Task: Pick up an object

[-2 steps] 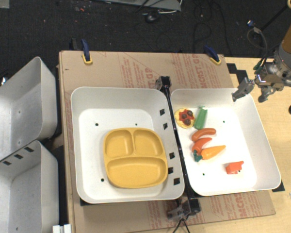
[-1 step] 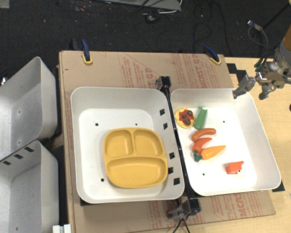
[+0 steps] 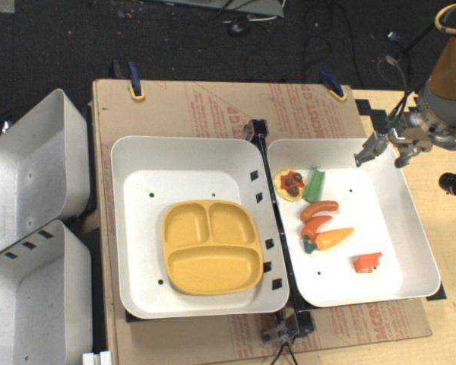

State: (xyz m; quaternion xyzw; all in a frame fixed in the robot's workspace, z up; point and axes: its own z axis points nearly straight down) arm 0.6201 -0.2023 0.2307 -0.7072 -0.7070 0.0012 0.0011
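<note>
The right bin holds several small toy foods. A round yellow piece with red topping lies at its far left, with a green piece beside it. Below them are a red sausage, a red pepper, an orange carrot-like piece and a small orange-red block. My gripper hangs over the bin's far right corner, open, with nothing between its fingers. It is well apart from all the toys.
The left bin holds a yellow divided plate. Two more white bins stand off the bench at the left. Black clips join the two bins along the middle.
</note>
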